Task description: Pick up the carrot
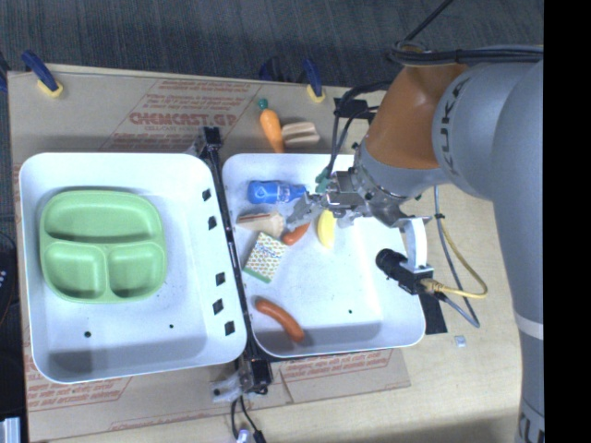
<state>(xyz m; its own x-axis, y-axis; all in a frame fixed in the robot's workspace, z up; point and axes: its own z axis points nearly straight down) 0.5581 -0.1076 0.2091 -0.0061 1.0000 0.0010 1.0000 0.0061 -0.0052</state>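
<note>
Single entry, slanted overhead view.

- Arm (pixel 462 127): grey, orange band; reaching in from right over right bin.
- Gripper (pixel 308 212): low over right bin's far half, between blue object and yellow piece. Spread or pressed together: cannot tell. Nothing seen held.
- Carrot (pixel 269 127): orange, green tip; lying on cardboard (pixel 175 109) outside both bins, just past right bin's far rim. Just beside bun, well apart from gripper.
- Bun (pixel 300 135): tan, on cardboard, immediately right of carrot.
- Right bin (pixel 360 289): white, shallow. Contents listed below.
- Blue object (pixel 268 192): near far wall, left of gripper.
- Yellow piece (pixel 325 229): just right of gripper.
- Orange-red piece (pixel 295 235): small, directly below gripper; contact unclear.
- Brown piece (pixel 260 218): below blue object.
- Packet (pixel 266 257): checkered, tilted, near left wall.
- Sausage (pixel 279 317): reddish, lying diagonally near front wall.
- Left bin (pixel 138 335): white, shallow, touching right bin along shared edge.
- Tray (pixel 102 243): green, three compartments, in left bin's left half.
- Clips (pixel 42 74): blue, on cardboard's far edge.
</note>
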